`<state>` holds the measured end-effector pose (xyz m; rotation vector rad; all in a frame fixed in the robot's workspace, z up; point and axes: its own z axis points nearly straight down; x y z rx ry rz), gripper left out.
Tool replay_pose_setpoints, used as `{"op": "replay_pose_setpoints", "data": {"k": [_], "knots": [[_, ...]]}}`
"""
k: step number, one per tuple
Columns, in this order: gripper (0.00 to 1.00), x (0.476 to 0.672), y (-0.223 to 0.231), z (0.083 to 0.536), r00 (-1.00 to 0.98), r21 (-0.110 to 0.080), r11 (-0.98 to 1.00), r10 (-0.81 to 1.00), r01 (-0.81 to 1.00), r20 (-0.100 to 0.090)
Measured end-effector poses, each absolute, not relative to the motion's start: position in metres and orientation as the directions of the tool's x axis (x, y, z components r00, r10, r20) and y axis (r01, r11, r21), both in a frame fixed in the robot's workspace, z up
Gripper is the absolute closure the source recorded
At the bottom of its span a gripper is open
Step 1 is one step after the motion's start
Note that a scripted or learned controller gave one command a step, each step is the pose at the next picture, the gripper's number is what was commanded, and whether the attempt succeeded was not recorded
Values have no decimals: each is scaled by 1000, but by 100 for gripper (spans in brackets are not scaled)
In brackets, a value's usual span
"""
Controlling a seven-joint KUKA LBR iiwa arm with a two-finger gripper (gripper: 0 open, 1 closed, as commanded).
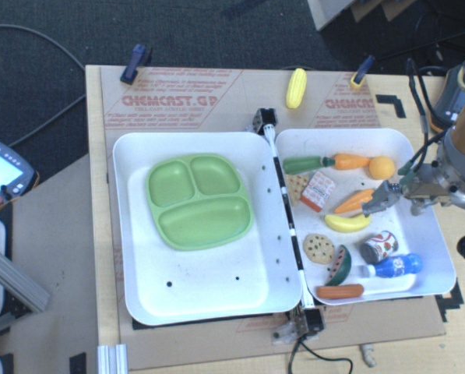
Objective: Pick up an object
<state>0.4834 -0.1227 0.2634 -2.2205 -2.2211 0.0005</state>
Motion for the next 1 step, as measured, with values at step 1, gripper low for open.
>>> {"op": "replay_pose_setpoints", "data": {"k": [1], "knots": [[0,480,-127,86,0,4,0,1000,1000,-1]]}}
